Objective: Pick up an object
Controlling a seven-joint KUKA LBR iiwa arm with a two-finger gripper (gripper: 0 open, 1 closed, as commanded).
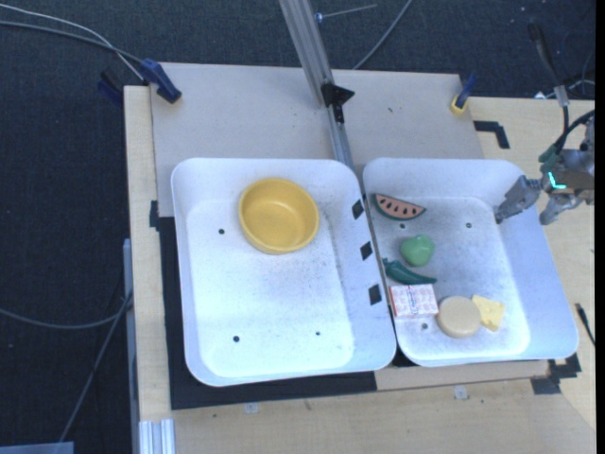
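Observation:
My gripper (526, 212) hovers over the right bin's (529, 282) upper right rim, its two grey fingers spread open with nothing between them. Inside that bin lie a watermelon slice (399, 206), a round green fruit (416, 250), a dark green pepper-like piece (408, 273), a red-and-white box (414, 301), a tan round disc (459, 317) and a yellow wedge (489, 312). All of these sit to the left of and below the gripper, apart from it. A yellow bowl (277, 216) stands upright in the upper part of the left bin (274, 320).
A metal pole (307, 36) slants down from the top to the gap between the bins. Clamps (161, 80) and cables lie at the bench's back corners. Bare bin floor stretches below the bowl and along the right bin's right side.

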